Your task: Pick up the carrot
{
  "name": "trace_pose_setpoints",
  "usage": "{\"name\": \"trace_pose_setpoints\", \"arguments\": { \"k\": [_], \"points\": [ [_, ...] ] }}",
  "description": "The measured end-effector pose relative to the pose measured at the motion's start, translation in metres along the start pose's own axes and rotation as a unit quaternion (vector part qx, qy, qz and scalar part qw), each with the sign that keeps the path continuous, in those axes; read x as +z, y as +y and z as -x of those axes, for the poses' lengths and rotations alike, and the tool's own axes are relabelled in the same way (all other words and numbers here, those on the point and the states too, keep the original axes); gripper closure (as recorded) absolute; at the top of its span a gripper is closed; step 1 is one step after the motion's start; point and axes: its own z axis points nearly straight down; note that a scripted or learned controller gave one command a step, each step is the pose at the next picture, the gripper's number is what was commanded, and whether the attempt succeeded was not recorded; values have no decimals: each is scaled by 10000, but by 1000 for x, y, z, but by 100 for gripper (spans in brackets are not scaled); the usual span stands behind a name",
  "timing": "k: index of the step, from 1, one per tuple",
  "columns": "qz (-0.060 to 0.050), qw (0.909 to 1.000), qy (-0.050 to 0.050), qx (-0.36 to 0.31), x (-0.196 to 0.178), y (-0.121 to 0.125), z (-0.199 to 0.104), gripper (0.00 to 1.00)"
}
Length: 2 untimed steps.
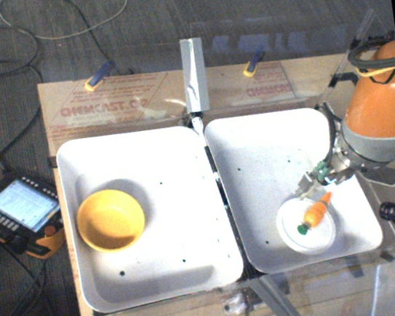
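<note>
A small orange carrot [313, 215] with a green tip lies on a round white plate [298, 238] in the front right part of the right bin [255, 152]. The carrot points up and to the right, its green end at the lower left. My gripper [322, 177] hangs just above and to the right of the carrot, close to its upper end. The grey and orange arm [376, 116] reaches in from the right above the bin's right edge.
A yellow bowl [111, 218] sits at the left side of the left bin [161, 159]. A metal post [194, 73] stands behind the seam between the bins. A teach pendant [18, 210] lies off the bench at the left.
</note>
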Motion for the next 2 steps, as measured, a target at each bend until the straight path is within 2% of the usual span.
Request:
{"name": "trace_pose_setpoints", "arguments": {
  "k": [1, 2],
  "points": [
    [-1, 10000, -1, 1, 0, 0, 0, 0],
    [38, 9982, -14, -599, 98, -11, 43, 0]
  ]
}}
